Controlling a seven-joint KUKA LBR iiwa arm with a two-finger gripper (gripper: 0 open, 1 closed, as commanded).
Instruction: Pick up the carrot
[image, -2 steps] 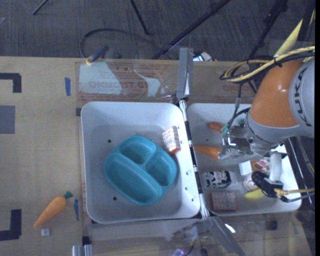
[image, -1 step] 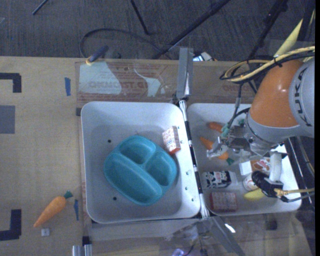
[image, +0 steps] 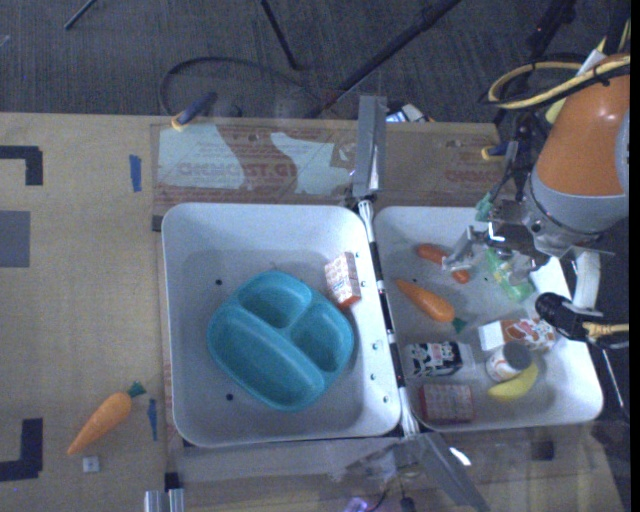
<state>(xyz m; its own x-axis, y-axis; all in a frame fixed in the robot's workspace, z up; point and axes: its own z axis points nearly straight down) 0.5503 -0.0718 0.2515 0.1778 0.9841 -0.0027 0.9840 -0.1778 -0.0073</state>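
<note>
An orange carrot with a green top lies tilted in the left half of the right bin. A second carrot lies on the bench outside the bins, at the lower left. My gripper hangs over the upper middle of the right bin, up and to the right of the bin's carrot and apart from it. A small orange piece lies just left of the gripper. Nothing shows as held.
The left bin holds a blue divided plate and a small carton. Around the carrot lie a black-and-white carton, a red box, a banana, a can and a green item.
</note>
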